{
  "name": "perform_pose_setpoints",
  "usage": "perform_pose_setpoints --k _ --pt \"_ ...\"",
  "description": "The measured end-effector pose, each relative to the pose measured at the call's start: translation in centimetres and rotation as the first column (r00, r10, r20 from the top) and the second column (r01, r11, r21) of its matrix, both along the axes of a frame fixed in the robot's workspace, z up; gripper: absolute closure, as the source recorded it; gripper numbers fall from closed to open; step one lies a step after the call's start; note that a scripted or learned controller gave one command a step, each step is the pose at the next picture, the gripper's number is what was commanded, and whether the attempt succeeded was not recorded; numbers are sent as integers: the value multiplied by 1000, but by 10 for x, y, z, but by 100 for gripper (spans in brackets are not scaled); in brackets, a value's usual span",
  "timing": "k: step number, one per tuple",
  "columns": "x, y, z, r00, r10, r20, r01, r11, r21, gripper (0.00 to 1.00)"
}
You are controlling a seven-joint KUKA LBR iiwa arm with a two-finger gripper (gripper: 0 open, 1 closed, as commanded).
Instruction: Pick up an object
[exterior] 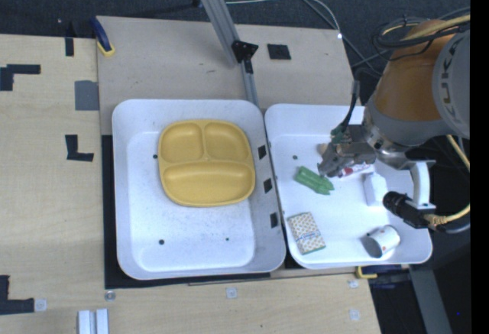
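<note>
My gripper (334, 162) hangs low over the middle of the right bin (290, 126), on the end of the grey and orange arm (416, 88) that comes in from the right. A green oblong object (315, 180) lies just below and left of the gripper, very close to it. A small red and white item (357, 170) peeks out at the gripper's right side. A patterned tan packet (306, 231) lies near the bin's front left. A little white and grey cup (380, 241) rests on its side at the front right. A white stick-like piece (371, 190) lies between the cup and the gripper.
The left bin (137, 248) holds a yellow divided plate (206, 162) in its upper half. A metal pole (218, 8) slants up behind the bins. Cables (306, 0) trail across the dark floor at the back. The arm's body overhangs the right bin's far right corner.
</note>
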State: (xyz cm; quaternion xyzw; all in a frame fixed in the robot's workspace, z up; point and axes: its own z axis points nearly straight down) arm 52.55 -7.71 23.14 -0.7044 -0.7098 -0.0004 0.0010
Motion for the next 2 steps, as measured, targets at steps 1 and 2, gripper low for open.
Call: perform_pose_setpoints --k 1,2 --pt "11 52 -12 1000 -1 -2 1 1000 -1 100" --pt "24 106 -21 1000 -1 -1 1 1000 -2 100"
